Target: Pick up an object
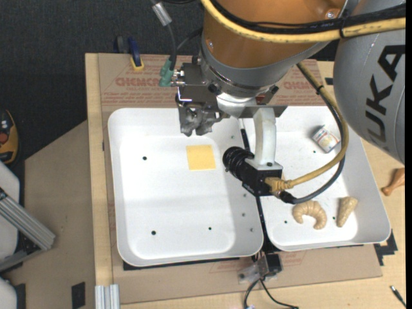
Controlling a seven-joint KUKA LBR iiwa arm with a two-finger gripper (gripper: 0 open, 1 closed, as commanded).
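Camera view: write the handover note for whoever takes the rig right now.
Gripper: over the back of the left bin, nothing visibly held.
Left bin: yellow square, just in front of the gripper.
Right bin: croissant, peanut-shaped piece, small jar.
Done: nothing picked yet.
Left: grasp and lift one object; the yellow square is nearest.

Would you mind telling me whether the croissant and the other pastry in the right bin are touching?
Apart. The camera view shows bare white bin floor between the croissant and the pastry.
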